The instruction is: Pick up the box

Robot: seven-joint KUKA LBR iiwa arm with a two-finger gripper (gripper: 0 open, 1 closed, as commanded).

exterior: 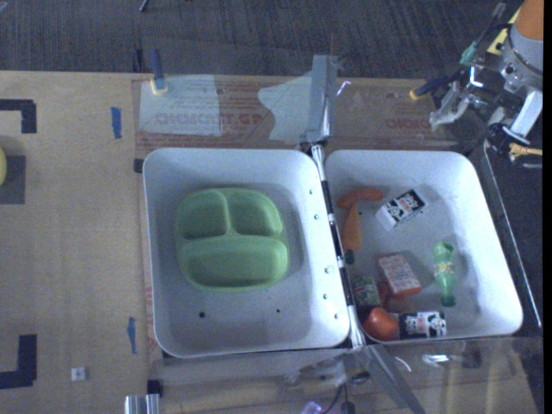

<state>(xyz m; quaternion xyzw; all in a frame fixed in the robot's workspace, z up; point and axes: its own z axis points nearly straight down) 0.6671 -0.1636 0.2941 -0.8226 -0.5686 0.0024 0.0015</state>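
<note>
One box [399, 274], label unreadable, right bin [492, 231]

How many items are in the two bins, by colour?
Green: 2, the divided tray in the left bin and a bottle in the right bin
Orange or red: 3, carrot-like piece, box, tomato-like ball
Black and white: 2, cartons and
Dark, unclear: 1
Total: 8

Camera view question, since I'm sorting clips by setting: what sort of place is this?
Probably a robot lab bench, not a home: two white bins sit on a wooden bench with blue tape marks, toy food lies inside, and a robot arm reaches in.
</note>
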